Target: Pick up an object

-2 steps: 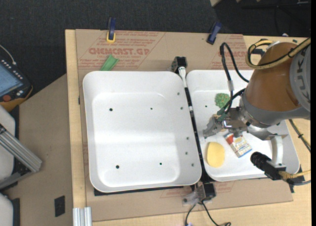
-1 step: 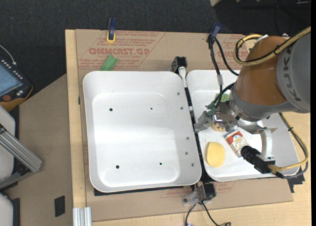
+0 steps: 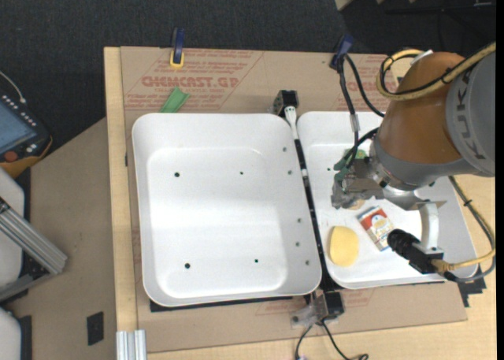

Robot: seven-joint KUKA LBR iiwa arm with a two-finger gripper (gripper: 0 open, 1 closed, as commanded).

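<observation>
Lump (image 3: pixel 343 246): yellow, lay at the front of the right bin (image 3: pixel 321 147).
Packet (image 3: pixel 376 227): red and white, just beside the lump, slightly farther back.
Gripper (image 3: pixel 348 191): low over that bin, behind the packet; whether the jaws were wide or narrow could not be told.

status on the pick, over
Gripper low in right bin. Yellow lump and packet lie loose beside it, not gripped. Nothing in the way.

The arm (image 3: pixel 421 106) over the right bin (image 3: pixel 321 139)
The tool (image 3: pixel 347 191) sits low near a yellow lump (image 3: pixel 343 246) and a small packet (image 3: pixel 376 225).
</observation>
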